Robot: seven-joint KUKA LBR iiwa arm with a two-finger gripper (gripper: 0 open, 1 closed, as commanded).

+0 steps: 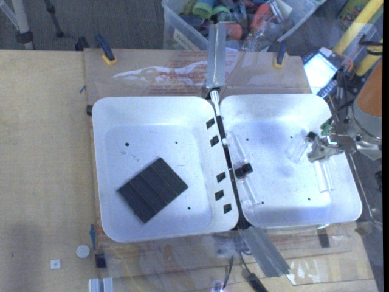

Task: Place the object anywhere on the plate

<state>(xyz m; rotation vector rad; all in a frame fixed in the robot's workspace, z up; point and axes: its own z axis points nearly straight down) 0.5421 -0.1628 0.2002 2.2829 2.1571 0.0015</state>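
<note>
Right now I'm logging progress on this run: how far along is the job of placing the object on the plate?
Early stage. Nothing looks done: the dark slatted plate in the left bin bears nothing. In hand: the tool is over the right bin, next to clear objects that are hard to make out; a grasp cannot be confirmed. Left: secure an object, carry it across the divider, set it on the plate.

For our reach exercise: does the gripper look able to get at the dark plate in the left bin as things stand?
Probably yes: the plate lies flat and uncovered in the left bin, though the gripper must cross the central divider.

arm [371,102] cut off right, gripper [316,146] poss. blurred
</note>
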